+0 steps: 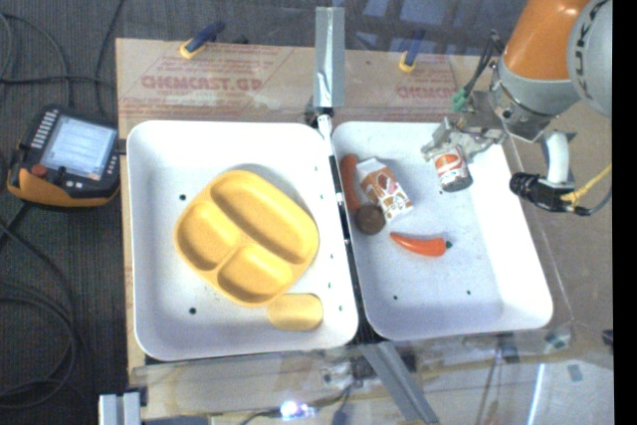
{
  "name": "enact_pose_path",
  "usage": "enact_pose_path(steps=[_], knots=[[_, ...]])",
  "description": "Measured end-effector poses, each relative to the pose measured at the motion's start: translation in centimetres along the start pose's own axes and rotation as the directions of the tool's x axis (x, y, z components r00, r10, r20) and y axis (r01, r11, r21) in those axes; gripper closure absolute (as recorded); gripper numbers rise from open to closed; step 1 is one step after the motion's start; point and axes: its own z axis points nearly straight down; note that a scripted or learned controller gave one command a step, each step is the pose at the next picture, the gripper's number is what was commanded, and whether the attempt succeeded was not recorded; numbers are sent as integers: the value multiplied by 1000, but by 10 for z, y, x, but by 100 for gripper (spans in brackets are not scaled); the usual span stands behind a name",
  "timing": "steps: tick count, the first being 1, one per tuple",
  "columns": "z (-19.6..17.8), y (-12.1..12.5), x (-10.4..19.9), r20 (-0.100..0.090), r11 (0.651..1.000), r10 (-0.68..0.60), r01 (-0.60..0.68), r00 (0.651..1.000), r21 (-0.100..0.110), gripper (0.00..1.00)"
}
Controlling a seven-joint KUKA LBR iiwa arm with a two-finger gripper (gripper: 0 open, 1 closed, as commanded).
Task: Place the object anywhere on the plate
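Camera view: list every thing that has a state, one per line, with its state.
Gripper: above the right bin, fingers around a small can.
Can: upright, between the gripper's fingers.
Yellow plate: in the left bin, nothing on it.
Yellow block: lying beside the plate.
Carton: lying on its side.
Red pepper: lying flat.
Handheld screen: lit.

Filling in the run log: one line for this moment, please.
gripper: shut on small red-and-white can, over right bin | yellow sectioned plate: left bin

Bright, even overhead light; soft shadows, slightly soft focus throughout.
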Motion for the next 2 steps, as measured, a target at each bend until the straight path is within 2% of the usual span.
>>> enact_pose_path(steps=[1, 2], knots=[[-20, -24, 59, 3, 994, -112, 112, 994, 1, 100], [37, -46, 119, 2, 994, -112, 112, 994, 2, 100]])
